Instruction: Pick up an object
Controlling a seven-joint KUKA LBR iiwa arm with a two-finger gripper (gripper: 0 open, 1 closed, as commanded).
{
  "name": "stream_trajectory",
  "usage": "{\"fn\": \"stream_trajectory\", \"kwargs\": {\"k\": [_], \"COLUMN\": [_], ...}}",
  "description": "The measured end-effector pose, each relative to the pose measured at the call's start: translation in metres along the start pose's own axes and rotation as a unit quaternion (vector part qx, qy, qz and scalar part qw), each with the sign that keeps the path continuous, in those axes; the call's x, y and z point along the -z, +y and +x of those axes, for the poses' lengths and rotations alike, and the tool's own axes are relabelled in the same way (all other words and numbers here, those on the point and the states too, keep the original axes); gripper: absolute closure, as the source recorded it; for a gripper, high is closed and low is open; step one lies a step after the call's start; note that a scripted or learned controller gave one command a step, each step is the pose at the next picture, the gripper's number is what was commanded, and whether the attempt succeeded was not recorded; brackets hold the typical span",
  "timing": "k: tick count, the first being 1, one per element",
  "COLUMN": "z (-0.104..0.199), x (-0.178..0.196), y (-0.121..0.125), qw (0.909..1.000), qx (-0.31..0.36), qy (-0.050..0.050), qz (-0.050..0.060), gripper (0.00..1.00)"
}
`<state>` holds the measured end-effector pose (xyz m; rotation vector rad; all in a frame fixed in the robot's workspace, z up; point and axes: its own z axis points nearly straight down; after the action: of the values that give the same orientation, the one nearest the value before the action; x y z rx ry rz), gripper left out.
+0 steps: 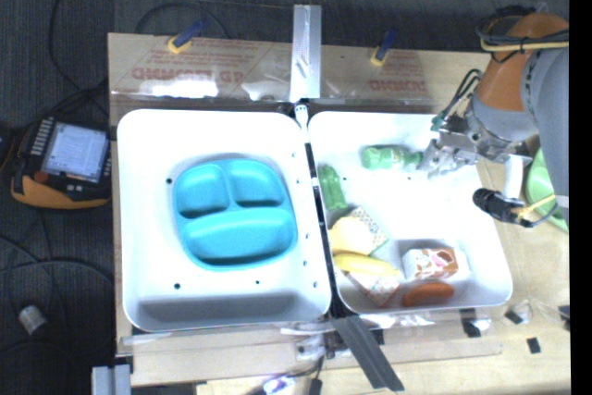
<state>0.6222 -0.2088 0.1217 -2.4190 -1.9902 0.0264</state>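
The gripper (447, 153) is hovering in the right bin (481, 236) just right of a green bottle (390, 158) lying on its side; its opening cannot be judged. Farther along the left wall, a cucumber (330, 188), banana (365, 265), carton (430, 262) and sausage (427, 293) are lying well apart from it. A blue tray (236, 210) is sitting in the left bin (148, 291); the cardboard lettering behind is not reading clearly.
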Motion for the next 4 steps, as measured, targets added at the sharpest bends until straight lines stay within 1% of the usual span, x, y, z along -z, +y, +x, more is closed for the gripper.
{"fn": "stream_trajectory", "kwargs": {"k": [1,2,3,4], "z": [0.025,0.091,0.034,0.038], "x": [0.185,0.153,0.229,0.2], "y": [-0.006,-0.002,0.002,-0.023], "qw": [0.9999,0.9997,0.9986,0.9986], "qx": [0.013,0.023,0.053,-0.053], "qy": [0.001,0.002,0.001,0.003], "qz": [-0.006,-0.004,-0.006,-0.004], "gripper": [1.0,1.0,1.0,1.0]}}
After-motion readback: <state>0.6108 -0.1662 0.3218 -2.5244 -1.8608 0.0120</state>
